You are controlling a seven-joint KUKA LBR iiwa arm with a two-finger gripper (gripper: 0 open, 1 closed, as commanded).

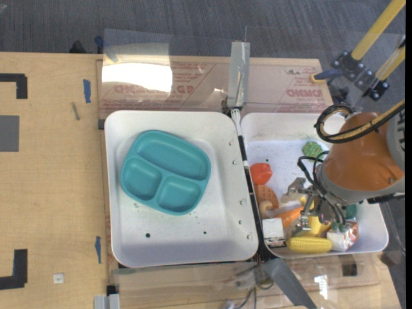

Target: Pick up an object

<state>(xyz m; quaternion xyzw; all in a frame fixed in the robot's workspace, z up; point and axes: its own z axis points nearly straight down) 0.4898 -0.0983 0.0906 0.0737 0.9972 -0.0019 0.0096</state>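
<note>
The right bin (283,140) holds a heap of toy food: a red piece (261,171), a green piece (312,149), a tan round piece (266,199), an orange carrot-like piece (289,215), a white block (271,227), a yellow corn cob (309,243) and a red-and-white item (342,237). My gripper (315,212) hangs below the orange wrist band (360,156), lowered into the front of that bin. It sits just above the corn cob and right of the carrot-like piece. The cluttered pile hides what it touches.
The left bin (129,237) carries a teal divided plate (167,171). A metal divider (238,76) and a clear plastic sheet stand behind the bins. Black cables (335,124) loop around the wrist. Brown board (45,172) lies to the left.
</note>
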